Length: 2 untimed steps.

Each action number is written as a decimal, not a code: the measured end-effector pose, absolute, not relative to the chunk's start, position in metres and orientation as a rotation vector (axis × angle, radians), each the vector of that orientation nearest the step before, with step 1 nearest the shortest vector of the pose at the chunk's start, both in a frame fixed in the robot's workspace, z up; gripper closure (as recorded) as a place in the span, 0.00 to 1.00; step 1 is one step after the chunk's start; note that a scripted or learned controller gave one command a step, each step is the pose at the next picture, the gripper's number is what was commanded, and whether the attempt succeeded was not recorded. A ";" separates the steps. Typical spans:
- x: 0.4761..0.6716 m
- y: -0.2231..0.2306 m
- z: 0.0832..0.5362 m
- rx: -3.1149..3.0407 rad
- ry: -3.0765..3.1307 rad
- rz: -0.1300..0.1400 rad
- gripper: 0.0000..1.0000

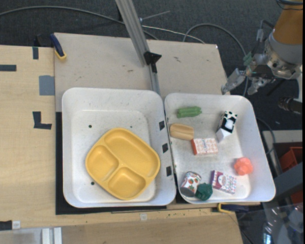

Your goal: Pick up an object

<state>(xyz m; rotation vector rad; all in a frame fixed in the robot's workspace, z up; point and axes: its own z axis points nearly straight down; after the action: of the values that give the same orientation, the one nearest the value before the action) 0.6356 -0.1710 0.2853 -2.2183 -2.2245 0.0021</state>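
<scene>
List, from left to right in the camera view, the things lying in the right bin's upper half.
Tan bread roll → green pickle → red-and-white box → black-and-white cow carton.

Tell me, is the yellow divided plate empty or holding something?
Empty: all three compartments of the yellow plate show bare yellow; it lies in the left bin.

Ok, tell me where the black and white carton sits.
The black and white carton stands in the right bin, near its far right corner, with the red and white box just to its lower left.
</scene>
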 end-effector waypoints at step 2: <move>0.635 -0.173 0.241 -2.218 -2.221 0.007 0.00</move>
<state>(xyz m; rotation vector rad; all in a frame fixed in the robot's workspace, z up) 0.6351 -0.1732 0.2415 -2.2177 -2.2208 0.0069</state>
